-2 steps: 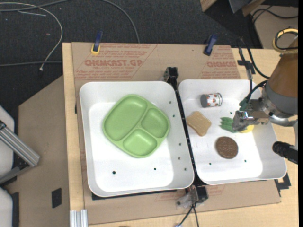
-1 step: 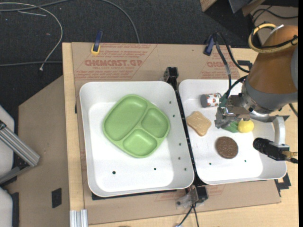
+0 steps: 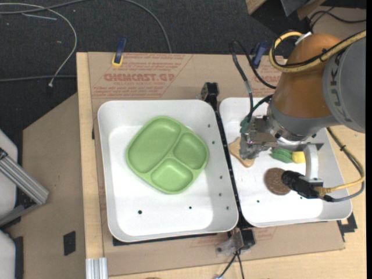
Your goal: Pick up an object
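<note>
the grey arm with its orange band reaches in over the right-hand shallow white plastic bin (image 3: 256, 211), and the gripper (image 3: 251, 150) hangs low over that bin's left part, close to the wall shared with the left-hand white bin (image 3: 110, 127). whether it is wide or narrow i cannot tell; the wrist body covers its tips from this slant.

the nearest candidate is a flat tan piece shaped like a slice of bread (image 3: 243, 159), lying on the bin floor directly under and just to the left of the gripper, part of it hidden by the metal. so the coming move looks to be almost straight down, with at most a slight shift toward the shared wall. the slice's long axis cannot be read, since too little of it shows.

other things lie further right in the same bin: a small green piece (image 3: 281, 154) and a yellow block (image 3: 298, 157) just beside each other, and a brown round disc (image 3: 276, 181) nearer the front, next to the black fitting on the arm. the left bin bears a light green divided plastic plate (image 3: 167, 154), well apart from the gripper.

nothing is visibly held, so i judge the pick not yet made.
</note>
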Controlling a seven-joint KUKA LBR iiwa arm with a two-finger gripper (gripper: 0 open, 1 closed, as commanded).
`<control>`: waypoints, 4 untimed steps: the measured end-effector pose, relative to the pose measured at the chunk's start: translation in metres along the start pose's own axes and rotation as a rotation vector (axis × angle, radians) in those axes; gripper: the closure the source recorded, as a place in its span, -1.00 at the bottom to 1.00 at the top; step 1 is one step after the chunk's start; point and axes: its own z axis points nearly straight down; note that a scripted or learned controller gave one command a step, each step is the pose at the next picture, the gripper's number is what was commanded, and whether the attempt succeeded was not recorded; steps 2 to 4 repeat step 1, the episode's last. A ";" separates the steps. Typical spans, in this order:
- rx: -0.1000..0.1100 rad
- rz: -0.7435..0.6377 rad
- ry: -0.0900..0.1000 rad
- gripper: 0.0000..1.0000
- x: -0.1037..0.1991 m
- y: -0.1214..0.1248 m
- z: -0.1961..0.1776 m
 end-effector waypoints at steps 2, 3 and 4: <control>0.001 -0.001 0.000 1.00 0.061 -0.003 0.009; 0.001 -0.001 0.000 1.00 0.061 -0.003 0.009; 0.001 -0.001 0.000 1.00 0.061 -0.003 0.009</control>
